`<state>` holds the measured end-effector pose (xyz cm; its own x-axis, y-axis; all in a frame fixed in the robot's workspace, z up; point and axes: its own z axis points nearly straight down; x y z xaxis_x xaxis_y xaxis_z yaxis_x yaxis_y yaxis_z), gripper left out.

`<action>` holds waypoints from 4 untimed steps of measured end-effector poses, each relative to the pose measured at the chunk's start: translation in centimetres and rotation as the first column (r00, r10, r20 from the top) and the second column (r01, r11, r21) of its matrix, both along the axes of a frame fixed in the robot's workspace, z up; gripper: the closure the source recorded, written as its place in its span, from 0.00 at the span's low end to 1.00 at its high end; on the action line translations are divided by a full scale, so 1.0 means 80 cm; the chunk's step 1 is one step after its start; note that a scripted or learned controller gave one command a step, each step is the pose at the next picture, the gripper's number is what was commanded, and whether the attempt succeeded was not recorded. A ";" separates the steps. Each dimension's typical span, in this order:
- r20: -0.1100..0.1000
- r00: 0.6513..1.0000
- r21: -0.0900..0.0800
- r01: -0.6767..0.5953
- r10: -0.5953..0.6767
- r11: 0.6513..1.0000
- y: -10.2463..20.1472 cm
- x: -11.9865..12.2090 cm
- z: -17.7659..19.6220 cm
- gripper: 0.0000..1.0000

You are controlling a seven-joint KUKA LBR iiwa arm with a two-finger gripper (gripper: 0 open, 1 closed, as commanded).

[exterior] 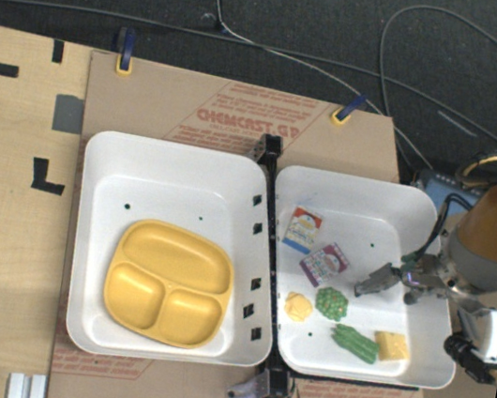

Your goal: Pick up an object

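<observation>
The right bin (419, 206) holds several small items: a red, white and blue packet (302, 229), a purple packet (324, 262), a green broccoli piece (331, 302), a small yellow lump (299, 307), a green pickle-like piece (354, 343) and a yellow block (391, 345). My gripper (374, 283) reaches in from the right, low over the bin's right half. It sits just right of the broccoli and above the pickle, and nothing shows in its grasp. The grey and orange arm (495, 232) rises behind it.
The left bin (109, 154) holds a yellow divided plate (168, 281). A black divider (264, 244) runs between the bins. Both stand on a cardboard sheet (244, 116) held by clamps. Cables cross the dark surface at the back.
</observation>
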<state>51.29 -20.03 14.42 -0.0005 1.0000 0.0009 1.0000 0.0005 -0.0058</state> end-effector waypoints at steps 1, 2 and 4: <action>0.004 1.000 -0.001 -0.001 0.001 1.000 0.000 0.002 0.016 1.00; 0.011 1.000 -0.003 -0.002 0.002 1.000 0.009 0.001 0.091 1.00; 0.006 1.000 0.000 -0.006 0.006 1.000 0.076 0.026 0.138 1.00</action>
<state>53.35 -13.94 25.49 -0.0068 1.0000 0.0014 1.0000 0.0068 0.0005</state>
